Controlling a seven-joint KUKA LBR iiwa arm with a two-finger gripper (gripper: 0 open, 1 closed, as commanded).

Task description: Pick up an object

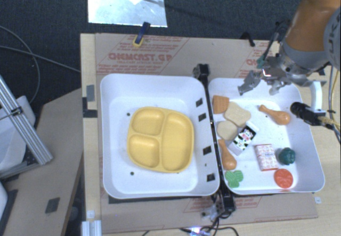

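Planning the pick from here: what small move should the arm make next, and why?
Probably lower the gripper toward the right bin. It hangs open with nothing between its fingers at the bin's far edge, above the toys. The drumstick-shaped toy lies close below with bare floor around it, an easy first target.

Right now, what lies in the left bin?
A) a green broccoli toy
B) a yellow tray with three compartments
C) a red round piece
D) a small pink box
B: the yellow tray with three compartments rests in the middle of the left bin, while the small toy items lie in the right bin.
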